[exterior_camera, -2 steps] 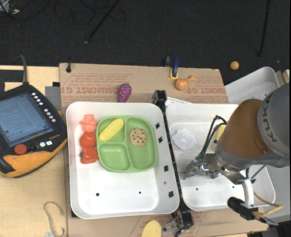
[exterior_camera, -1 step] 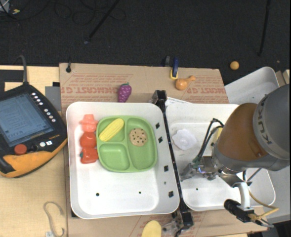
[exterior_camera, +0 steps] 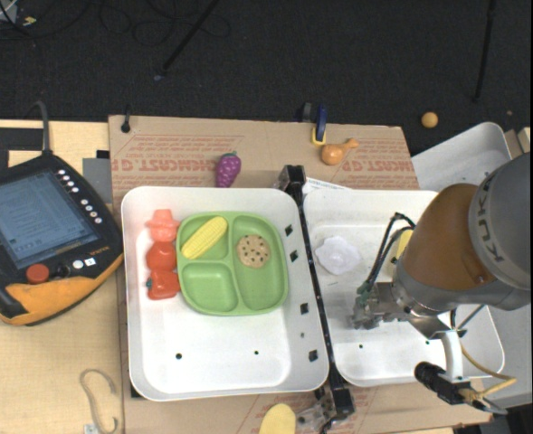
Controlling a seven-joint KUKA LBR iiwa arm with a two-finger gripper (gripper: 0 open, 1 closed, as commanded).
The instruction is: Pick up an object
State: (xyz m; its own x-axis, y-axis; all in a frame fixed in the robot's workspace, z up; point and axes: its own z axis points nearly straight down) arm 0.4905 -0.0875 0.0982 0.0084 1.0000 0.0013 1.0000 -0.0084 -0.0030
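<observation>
In the right bin the arm's gripper reaches down close to the bin floor near the bin's middle. A pale translucent object lies on the floor of that bin, up and left of the gripper and apart from it. The left bin holds a green divided plate with a yellow corn cob and a speckled cookie in its compartments. A red and orange toy figure lies beside the plate's left edge. The arm's grey and orange body covers the right part of the right bin.
A teach pendant rests on the bench at the left. On the cardboard behind the bins lie purple grapes and an orange gourd. A yellow fruit sits in front of the bins. A black divider runs between the bins.
</observation>
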